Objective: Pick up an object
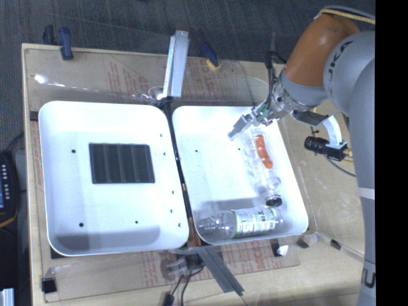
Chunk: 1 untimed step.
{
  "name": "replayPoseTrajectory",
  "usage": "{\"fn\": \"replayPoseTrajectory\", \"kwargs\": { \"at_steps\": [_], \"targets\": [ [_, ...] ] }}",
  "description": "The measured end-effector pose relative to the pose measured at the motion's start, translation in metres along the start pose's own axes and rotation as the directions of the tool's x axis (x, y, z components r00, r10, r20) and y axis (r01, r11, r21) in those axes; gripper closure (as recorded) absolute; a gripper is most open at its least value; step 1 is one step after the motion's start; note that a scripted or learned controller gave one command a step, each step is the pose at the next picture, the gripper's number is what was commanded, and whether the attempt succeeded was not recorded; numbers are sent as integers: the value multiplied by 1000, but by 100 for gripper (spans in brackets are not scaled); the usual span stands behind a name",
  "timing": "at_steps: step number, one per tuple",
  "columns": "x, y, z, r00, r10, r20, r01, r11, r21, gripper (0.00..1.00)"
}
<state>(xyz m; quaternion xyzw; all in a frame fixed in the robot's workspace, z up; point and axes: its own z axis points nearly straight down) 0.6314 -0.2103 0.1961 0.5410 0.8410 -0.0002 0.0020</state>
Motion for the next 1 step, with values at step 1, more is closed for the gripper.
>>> {"fn": "replayPoseTrajectory", "kwargs": {
  "at_steps": [1],
  "targets": [
    [12, -22, -15, 997, -83, -5, 83, 997, 4, 0]
  ]
}}
